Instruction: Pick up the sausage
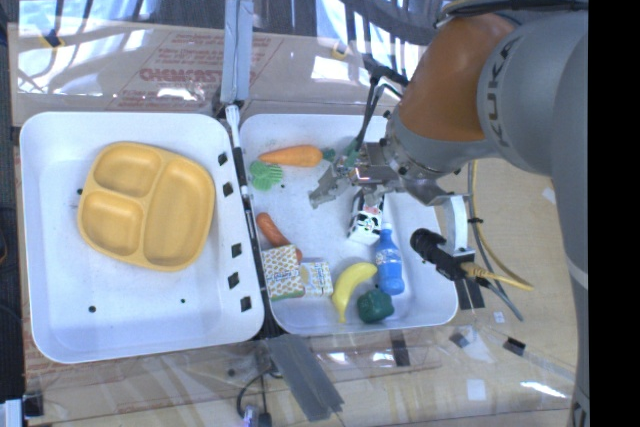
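Observation:
The sausage (270, 229), a short reddish-orange piece, lies in the right bin (300, 137) near its left wall, just above a snack box (282, 272). My gripper (343, 199) hangs over the middle of that bin, to the right of the sausage and a little further back, well apart from it. Its fingers (324, 188) are spread open and hold nothing. A small black-and-white cow-patterned bottle (367, 223) stands right beside the right-hand finger.
Also in the right bin: a carrot (292, 156), a green leafy toy (265, 175), a banana (350, 285), a blue bottle (389, 263), a dark green piece (376, 307) and a second pack (317, 278). The left bin (50, 245) bears a yellow divided plate (147, 205).

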You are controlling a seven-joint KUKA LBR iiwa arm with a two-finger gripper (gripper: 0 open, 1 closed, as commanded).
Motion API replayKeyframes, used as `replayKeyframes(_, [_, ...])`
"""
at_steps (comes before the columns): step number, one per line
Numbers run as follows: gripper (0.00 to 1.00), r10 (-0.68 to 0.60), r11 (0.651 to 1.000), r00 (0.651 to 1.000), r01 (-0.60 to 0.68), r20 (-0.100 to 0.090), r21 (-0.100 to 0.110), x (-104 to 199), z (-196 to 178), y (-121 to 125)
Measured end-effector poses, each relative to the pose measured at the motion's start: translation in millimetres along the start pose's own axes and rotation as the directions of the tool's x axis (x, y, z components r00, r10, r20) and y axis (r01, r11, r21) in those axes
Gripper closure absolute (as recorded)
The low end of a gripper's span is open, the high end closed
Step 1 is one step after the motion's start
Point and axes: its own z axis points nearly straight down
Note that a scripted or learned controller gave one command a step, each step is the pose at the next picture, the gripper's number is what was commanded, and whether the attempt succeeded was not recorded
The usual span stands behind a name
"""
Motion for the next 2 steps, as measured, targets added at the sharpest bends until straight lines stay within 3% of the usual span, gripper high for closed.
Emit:
replayKeyframes(1, [0.00,0.000,1.000,1.000,0.000,0.000,0.000,0.0,0.0,0.0])
replayKeyframes(2, [0.00,-0.024,1.000,1.000,0.024,0.002,-0.001,82.5,33.4,49.5])
